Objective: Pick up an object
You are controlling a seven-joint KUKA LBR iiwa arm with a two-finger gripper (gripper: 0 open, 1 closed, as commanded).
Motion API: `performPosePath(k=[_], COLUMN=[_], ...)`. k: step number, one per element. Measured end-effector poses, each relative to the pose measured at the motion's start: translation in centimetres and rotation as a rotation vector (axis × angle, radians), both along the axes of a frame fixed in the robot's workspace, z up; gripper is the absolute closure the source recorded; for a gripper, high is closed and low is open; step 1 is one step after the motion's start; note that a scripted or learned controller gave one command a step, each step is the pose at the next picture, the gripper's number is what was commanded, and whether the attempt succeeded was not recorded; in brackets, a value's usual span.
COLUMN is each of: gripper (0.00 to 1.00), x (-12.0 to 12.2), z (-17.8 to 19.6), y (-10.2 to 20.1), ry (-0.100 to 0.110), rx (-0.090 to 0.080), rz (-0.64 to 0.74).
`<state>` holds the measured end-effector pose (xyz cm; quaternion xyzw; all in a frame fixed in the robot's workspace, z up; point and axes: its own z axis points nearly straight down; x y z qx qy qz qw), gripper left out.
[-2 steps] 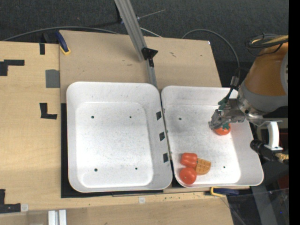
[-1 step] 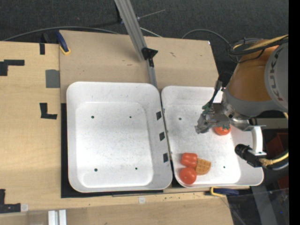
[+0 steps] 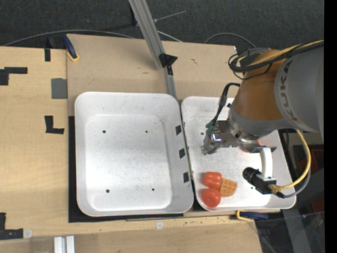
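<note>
Claw (image 3: 210, 144) low over the right bin (image 3: 197, 109), grip unreadable from above, nothing visibly held; just below it, near the front edge, red objects (image 3: 212, 187) and waffle-patterned orange piece (image 3: 228, 186) untouched, pickup apparently not yet done.

Two white bins on one bench (image 3: 121, 62): left bin (image 3: 126, 101) and right bin (image 3: 196, 109). Three small items lie in the right bin: two red pieces, the upper (image 3: 212, 179) and the lower (image 3: 211, 197), and one orange waffle-patterned piece (image 3: 228, 186). One arm (image 3: 274, 96) with one tool (image 3: 213, 143).
</note>
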<state>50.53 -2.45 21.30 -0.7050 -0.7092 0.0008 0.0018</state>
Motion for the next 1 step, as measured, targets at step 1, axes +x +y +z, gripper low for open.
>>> performPosePath(k=[1], gripper=[1.00], x=[-1.56], z=[0.22], y=[5.62], ry=[0.000], rx=[0.001], rz=[0.002])
